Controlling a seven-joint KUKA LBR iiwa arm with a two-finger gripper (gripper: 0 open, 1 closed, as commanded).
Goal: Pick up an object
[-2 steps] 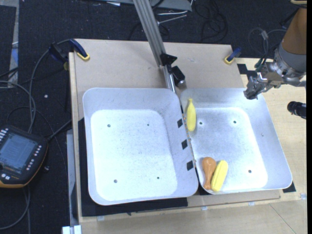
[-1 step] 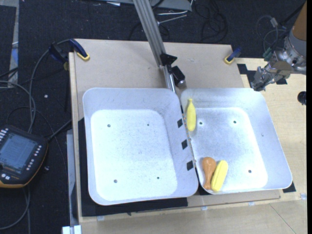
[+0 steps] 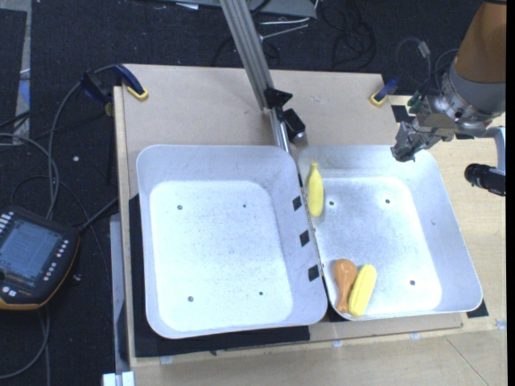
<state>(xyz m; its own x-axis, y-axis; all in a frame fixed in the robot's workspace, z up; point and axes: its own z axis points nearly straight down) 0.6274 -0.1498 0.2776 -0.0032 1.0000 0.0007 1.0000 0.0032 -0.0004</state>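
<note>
Bench: we see a pale wooden bench top [image 3: 209, 111] carrying two shallow white bins side by side, with a slanted aluminium camera pole [image 3: 251, 47] rising from its far edge.
Left bin: the wide white plastic tray on the left [image 3: 161, 167] shows us only its speckled floor.
Right bin: the white plastic tray on the right [image 3: 438, 215] holds all three candidate objects.
Arm: the grey arm with an orange band [image 3: 483, 39] reaches in from the right and hangs above the far right corner of the right bin.
Gripper: the dark two-finger gripper [image 3: 405, 149] sits over the bin's far rim; it is too small and dark for us to tell how it is set, and we see nothing in it.
Yellow piece by the divider: a yellow banana-shaped plastic toy [image 3: 315, 190] lies along the right bin's left wall, near the far end, well apart from the gripper.
Near pair: a yellow corn-like oblong toy [image 3: 362, 289] and an orange drumstick-shaped toy [image 3: 344, 279] lie touching each other at the near left corner of the right bin.
Progress: we judge the pick not yet begun, since every object rests on the bin floor.
Left to do: we judge the arm must choose one object, travel over it, descend, close on it and lift it.
</note>
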